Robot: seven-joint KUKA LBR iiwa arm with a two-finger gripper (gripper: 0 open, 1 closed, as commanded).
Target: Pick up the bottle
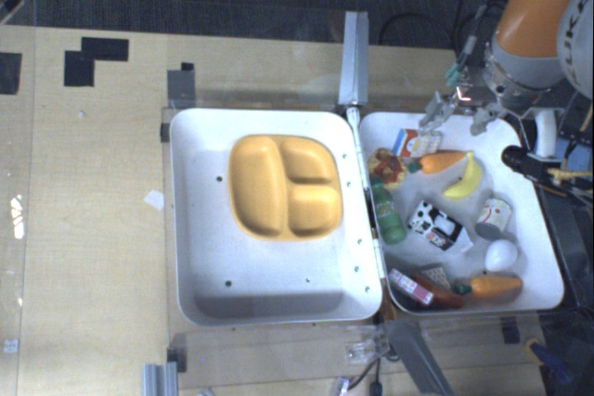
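Green bottle lies against the right bin's left wall, long axis along that wall. Gripper hovers over the bin's far edge, jaws spread, holding nothing; bottle lies nearer the camera and leftward.

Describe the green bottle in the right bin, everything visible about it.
The green bottle lies on its side along the left wall of the right bin, running roughly top to bottom in the camera view. It looks like glossy plastic; its lower end is the broader, brighter green part, and the upper part is darker with a patterned label. A red and yellow item lies at its upper end. The claw is apart from it.
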